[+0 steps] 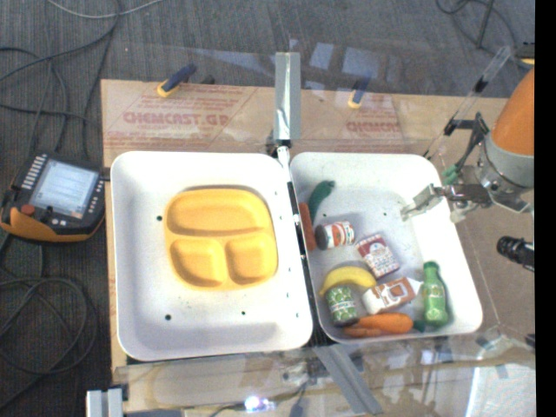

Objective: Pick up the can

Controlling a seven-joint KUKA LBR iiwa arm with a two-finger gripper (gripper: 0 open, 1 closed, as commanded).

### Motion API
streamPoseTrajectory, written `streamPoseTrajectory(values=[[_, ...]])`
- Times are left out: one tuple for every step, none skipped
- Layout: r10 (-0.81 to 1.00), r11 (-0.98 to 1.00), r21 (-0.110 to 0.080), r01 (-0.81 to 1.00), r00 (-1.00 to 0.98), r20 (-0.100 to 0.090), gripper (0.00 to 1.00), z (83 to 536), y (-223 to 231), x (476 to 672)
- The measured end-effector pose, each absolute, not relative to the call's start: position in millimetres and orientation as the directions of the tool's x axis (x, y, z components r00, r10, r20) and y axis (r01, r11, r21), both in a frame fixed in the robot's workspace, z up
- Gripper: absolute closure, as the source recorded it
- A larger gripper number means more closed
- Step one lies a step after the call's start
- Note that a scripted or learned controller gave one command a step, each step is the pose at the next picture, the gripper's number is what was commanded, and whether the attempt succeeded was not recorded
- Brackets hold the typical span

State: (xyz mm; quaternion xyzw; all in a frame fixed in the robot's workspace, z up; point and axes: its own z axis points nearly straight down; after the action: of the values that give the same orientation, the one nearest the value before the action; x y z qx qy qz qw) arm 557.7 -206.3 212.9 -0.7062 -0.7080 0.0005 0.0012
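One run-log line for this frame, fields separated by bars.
phase: approach | gripper: above right bin's upper right, holding nothing | small red-and-white labelled can: lying in bin, untouched | yellow divided tray: left bin

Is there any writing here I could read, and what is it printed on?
"CHEMCAST GP": red print, upside down, on the brown board behind the bins; it appears again on the right, too faint to read.
Can label: too blurred to read.
Red and white cartons: print too small to read.
Handheld screen: unreadable.

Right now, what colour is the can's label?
Red and white on the can, lying in the right bin; camera view shows it best.
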Motion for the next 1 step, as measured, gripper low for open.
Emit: streamPoseTrajectory(values=[[1.000,-0.004,-0.004,1.000,0.004,0.000,0.00,176.9,-151.3,589.8]])
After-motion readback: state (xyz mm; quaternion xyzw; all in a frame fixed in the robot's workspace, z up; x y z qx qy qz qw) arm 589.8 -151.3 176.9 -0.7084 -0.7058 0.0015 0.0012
